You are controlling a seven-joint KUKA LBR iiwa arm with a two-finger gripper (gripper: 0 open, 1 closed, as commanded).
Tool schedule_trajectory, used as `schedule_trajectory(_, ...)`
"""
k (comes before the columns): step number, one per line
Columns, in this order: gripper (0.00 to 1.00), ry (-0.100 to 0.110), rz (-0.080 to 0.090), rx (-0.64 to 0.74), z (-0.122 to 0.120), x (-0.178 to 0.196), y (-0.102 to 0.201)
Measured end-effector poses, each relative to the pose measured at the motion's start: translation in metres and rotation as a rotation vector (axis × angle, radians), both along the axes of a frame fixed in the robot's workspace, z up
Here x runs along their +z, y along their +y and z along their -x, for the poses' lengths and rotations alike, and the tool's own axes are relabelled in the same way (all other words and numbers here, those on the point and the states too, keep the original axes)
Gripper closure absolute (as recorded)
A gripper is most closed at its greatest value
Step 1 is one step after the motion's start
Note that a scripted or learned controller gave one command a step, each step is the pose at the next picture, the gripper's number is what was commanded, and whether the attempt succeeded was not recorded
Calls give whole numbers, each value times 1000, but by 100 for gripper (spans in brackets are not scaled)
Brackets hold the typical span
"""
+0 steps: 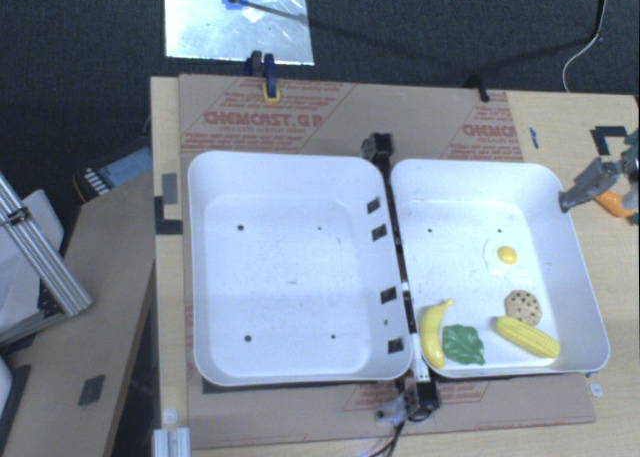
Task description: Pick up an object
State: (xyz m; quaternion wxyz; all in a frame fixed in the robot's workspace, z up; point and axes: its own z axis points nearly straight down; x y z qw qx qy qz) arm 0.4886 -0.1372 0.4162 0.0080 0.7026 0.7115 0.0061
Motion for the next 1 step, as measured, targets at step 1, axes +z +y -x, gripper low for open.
schedule_trajectory(1,0,1,-2,0,-2,122,67)
